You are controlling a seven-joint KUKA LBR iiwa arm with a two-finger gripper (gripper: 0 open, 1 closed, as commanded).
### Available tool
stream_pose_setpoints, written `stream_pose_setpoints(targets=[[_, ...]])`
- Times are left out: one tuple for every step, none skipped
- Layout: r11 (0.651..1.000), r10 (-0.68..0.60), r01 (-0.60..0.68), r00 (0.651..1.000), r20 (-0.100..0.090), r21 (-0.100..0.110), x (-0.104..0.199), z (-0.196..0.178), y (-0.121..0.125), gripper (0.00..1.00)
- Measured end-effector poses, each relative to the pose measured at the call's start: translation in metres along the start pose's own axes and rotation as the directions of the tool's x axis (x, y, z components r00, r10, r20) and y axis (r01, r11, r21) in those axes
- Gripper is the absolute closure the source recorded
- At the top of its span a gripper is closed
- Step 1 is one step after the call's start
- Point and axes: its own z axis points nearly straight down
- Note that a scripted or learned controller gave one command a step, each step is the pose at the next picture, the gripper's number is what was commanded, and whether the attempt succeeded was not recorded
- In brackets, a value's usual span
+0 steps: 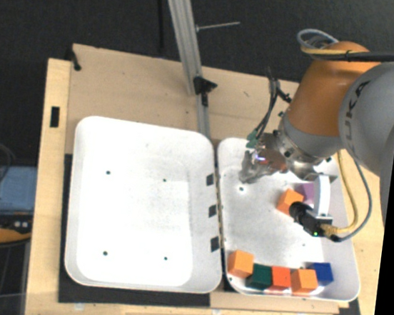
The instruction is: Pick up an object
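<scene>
My gripper [250, 173] hangs over the far left part of the right bin [261, 219], fingers pointing down toward bare bin floor. An orange block [291, 199] lies to its right near the middle of the bin, next to a purple piece [308, 190]. Along the bin's near edge sits a row of blocks: orange [241, 262], dark green [261, 275], orange [281, 276], orange [304, 279] and blue [322, 272]. No block is seen between the fingers.
The left bin [140, 203] lies beside the right one. A slanted metal pole [189, 51] rises behind the bins. A black cable fitting [307, 220] on the arm hangs over the right bin.
</scene>
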Motion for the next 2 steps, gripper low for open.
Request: stream_pose_setpoints(targets=[[1.000, -0.001, 0.001, 1.000, 0.000, 0.000, 0.056, 0.012, -0.004, 1.00], [1.000, -0.002, 0.002, 1.000, -0.001, -0.001, 0.108, 0.016, 0.004, 1.00]])
